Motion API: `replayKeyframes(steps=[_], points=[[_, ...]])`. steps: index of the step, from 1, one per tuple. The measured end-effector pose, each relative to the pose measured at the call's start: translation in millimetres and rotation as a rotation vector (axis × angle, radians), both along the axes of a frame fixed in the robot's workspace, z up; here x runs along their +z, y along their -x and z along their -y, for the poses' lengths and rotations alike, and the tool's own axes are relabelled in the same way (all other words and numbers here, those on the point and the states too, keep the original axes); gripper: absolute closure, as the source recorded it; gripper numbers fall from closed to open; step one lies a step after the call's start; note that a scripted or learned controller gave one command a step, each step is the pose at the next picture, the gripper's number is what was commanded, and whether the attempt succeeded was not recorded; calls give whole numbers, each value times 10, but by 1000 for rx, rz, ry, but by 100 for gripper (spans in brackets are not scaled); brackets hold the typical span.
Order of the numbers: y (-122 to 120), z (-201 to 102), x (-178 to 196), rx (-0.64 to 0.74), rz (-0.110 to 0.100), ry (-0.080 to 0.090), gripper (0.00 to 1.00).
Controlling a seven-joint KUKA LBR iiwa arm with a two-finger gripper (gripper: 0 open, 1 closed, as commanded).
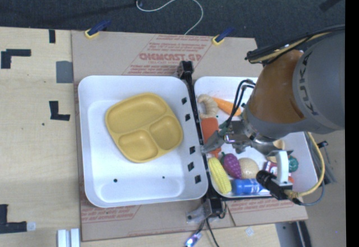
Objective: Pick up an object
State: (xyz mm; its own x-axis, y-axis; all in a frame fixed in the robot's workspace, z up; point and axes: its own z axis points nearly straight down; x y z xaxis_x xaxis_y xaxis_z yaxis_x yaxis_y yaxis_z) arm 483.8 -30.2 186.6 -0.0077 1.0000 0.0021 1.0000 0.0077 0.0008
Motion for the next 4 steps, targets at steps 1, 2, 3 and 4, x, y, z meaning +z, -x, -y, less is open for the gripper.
replayKeyframes(steps=[1, 2, 3, 4], points=[[12, -726, -30, 1, -4, 0, 0], [16, -681, 66, -5, -7, 2, 100], [-8, -1559, 1544, 6, 13, -5, 100], [5, -1072, 1299, -11, -4, 4, 100]])
